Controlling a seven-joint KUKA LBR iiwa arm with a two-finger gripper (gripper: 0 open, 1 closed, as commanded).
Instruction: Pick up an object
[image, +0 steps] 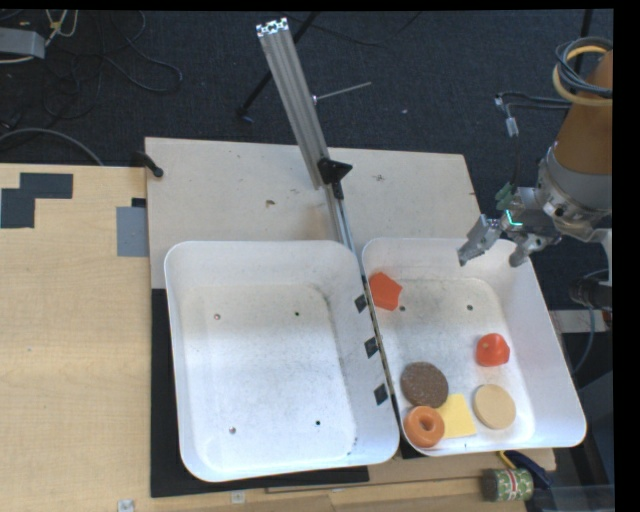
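Note:
My gripper (499, 246) hangs over the far right corner of the right bin (535, 300), its two grey fingers spread apart with nothing between them. In that bin lie an orange block (385, 290) at the far left, a red piece (492, 350) to the right, a brown round disc (424, 383), an orange ring (425, 426), a yellow slab (459, 416) and a tan round disc (494, 406) along the near side. The gripper is well above and behind all of them.
The left bin (200, 300) lies beside the right one, with black clips (371, 346) along their shared edge. A slanted aluminium post (300, 110) rises behind the bins. A small green can (511, 485) lies on the bench's near right edge.

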